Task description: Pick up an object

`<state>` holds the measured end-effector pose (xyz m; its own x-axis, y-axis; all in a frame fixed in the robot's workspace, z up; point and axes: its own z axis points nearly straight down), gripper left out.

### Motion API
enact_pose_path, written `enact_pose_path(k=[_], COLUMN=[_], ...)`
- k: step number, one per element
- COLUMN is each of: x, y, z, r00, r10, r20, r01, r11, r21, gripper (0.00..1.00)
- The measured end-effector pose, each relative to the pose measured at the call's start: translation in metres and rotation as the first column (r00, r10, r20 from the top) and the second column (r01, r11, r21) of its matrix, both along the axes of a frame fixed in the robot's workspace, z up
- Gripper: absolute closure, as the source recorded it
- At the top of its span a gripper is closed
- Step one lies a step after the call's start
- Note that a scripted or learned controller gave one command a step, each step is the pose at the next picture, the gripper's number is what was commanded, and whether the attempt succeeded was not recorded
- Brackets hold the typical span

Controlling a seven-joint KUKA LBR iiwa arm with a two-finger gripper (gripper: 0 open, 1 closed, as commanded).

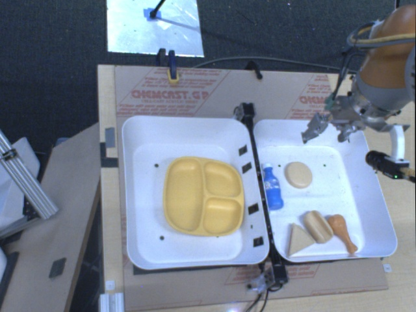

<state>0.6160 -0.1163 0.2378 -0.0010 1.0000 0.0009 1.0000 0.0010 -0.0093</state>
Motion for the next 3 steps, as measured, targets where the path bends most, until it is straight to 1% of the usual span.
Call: enact_pose_path(k=[1, 2, 3], x=[0.002, -0.006, -0.003], y=[0.000, 0.003, 0.010], z=[0.006, -0.052, -0.097], r00=[1.000, 1.000, 1.000], r10=[0.002, 0.000, 0.003], r20=[0.011, 0.006, 0.008], r01=[-0.002, 0.000, -0.003], r11=[1.000, 1.000, 1.000], r21=[-0.001, 0.000, -0.001], gripper=[0.00, 0.00, 0.00])
